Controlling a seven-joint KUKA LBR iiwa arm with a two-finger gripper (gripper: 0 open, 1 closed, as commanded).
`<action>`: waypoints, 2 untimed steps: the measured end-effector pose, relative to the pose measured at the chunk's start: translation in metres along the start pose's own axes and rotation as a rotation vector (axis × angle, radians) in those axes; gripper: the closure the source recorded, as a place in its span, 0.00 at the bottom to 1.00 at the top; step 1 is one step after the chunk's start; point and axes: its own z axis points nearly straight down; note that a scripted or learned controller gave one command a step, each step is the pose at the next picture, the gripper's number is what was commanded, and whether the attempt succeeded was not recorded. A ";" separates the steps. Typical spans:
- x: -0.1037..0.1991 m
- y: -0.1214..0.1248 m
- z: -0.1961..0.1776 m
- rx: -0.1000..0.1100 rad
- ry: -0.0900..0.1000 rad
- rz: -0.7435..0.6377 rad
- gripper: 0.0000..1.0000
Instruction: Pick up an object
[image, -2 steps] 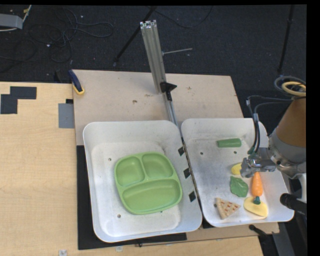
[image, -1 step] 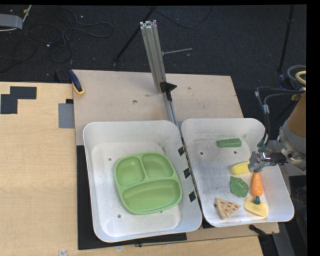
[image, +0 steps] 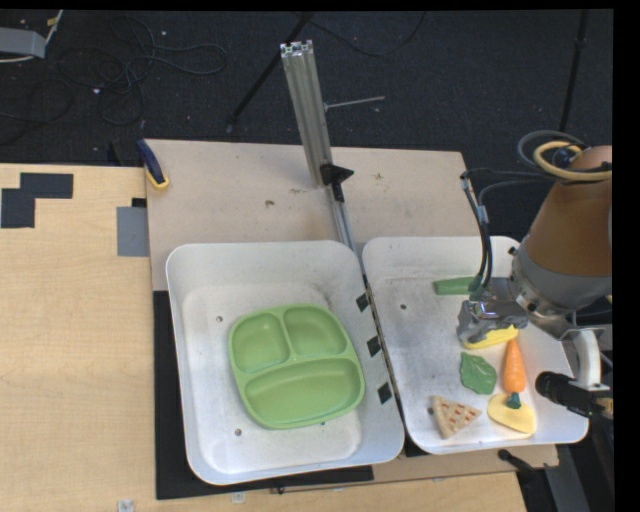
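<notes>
My gripper (image: 484, 320) is low in the right bin (image: 420, 330), at its right-centre. Its metal tip sits right over a yellow banana-like toy (image: 497, 336), whose end pokes out below it. Whether the toy is gripped cannot be seen from here. Just below lie a green leafy toy (image: 478, 374) and an orange carrot (image: 513, 367). A pizza slice (image: 455, 415) and a yellow wedge-shaped toy (image: 513, 413) rest near the bin's front edge. A flat green piece (image: 455, 286) lies left of the wrist.
The left bin (image: 200, 300) holds a green divided plate (image: 296, 365). A metal post (image: 310, 110) stands behind the bins. A black part (image: 570, 390) of the arm hangs over the right bin's front right corner.
</notes>
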 end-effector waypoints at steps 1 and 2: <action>0.053 0.006 0.009 0.000 0.000 0.000 1.00; 0.097 0.012 0.012 0.000 0.000 -0.001 1.00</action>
